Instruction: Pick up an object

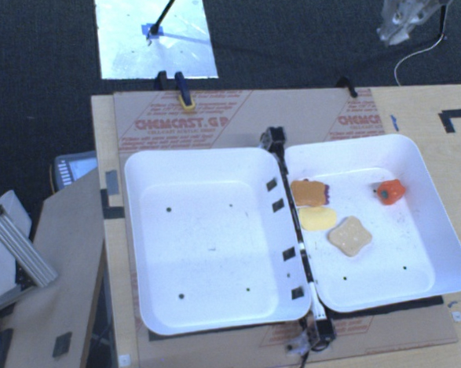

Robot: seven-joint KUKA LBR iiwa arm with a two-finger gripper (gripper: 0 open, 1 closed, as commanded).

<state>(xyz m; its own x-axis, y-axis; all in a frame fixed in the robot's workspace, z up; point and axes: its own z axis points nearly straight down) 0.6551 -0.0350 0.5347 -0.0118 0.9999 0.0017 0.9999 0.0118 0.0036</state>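
Tomato (389,192) (orange-red) lies in right bin (448,258), well below claw (404,11).

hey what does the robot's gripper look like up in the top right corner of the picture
The gripper looks pale grey and partly see-through, angular in shape, against the dark floor. A thin white cable loops down from it. It is too blurred to make out markings.

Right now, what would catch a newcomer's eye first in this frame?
Four small items clustered in the right bin: an orange-brown piece against the divider, a pale yellow disc just below it, a tan toast-shaped piece beside that, and a red-orange piece apart toward the right wall. The tool hangs far off at the upper right, above the dark floor.
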